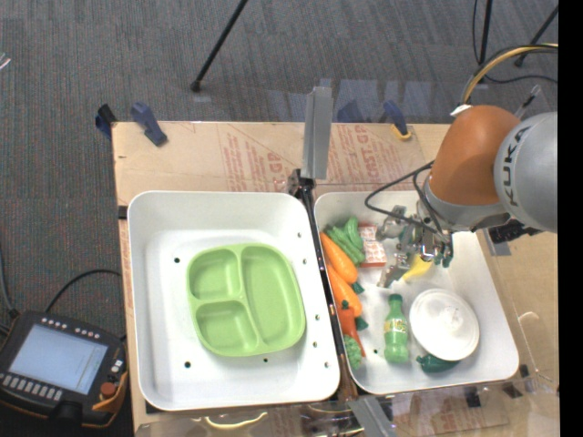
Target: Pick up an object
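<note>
- At the far left, off the bench, we see a teach pendant [56, 364] with a pale screen lying on the floor.
- On the bench, the left bin [150, 244] holds a green divided plate [245, 299] with three compartments, lying flat near the middle.
- Along the left wall of the right bin [496, 335] we find toy carrots [338, 271] in a row, with green pea pods [347, 236] at their upper end and a small red and white box [370, 242] just beside those.
- Lower in that bin a green bottle [395, 330] lies next to a white round lid or bowl [444, 324], with a dark green piece [435, 364] touching its lower edge.
- The gripper [407, 255] hangs over the upper middle of the right bin, right beside a yellow banana [418, 267]; we cannot tell how wide it is, nor whether it grips anything.
- The arm [483, 167] enters from the right.
</note>
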`<act>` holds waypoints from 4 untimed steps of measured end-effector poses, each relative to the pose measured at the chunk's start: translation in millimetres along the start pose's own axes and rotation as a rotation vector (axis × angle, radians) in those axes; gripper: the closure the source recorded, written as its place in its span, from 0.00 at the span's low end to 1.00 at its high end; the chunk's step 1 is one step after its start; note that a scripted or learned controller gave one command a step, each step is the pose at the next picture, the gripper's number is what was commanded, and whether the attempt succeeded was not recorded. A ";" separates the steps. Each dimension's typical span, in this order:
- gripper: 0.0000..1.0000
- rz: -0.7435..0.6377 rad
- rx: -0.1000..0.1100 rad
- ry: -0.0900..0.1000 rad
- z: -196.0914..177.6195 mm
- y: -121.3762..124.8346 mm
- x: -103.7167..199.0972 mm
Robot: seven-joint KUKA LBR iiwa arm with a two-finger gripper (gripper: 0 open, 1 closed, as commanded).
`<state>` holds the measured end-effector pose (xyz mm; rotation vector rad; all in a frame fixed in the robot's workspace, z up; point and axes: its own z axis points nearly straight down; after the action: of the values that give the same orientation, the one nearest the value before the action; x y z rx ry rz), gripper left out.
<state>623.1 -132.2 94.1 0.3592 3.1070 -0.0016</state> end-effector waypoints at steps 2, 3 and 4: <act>0.00 0.125 0.001 0.002 1.8 8.7 148.0; 0.00 0.039 0.000 0.013 5.6 33.9 73.9; 0.00 0.104 0.001 0.014 6.1 39.2 46.6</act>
<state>586.8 -83.4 87.4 0.5221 3.0977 0.0005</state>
